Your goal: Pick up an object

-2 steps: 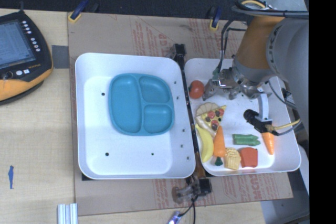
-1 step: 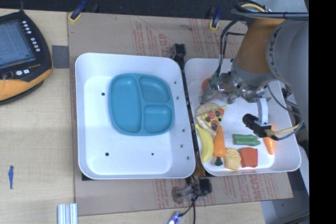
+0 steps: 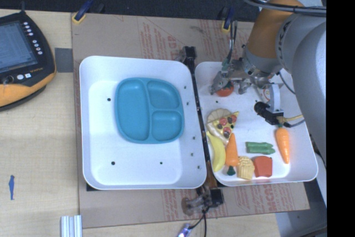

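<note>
1. The counter carries two white bins side by side. The left bin holds a blue divided plate and no food, so any pick has to come from the right bin.
2. The toys sit mostly along the right bin's near half: a banana against the left wall, a pizza slice above it, a carrot beside the banana, a yellow lump, a red block, a green piece and a second carrot towards the right wall.
3. The arm reaches in from the right and bends down over the bin's far corner, which puts the claw low above a small red piece that lies apart from the rest there.
4. That lone piece is probably the target, since it has free room around it.
5. The claw's fingers appear spread, one on each side of the red piece, though the view is poor here; I cannot say that they pinch it.
6. The piece seems to rest on the bin floor, so the pick looks not yet made.
</note>
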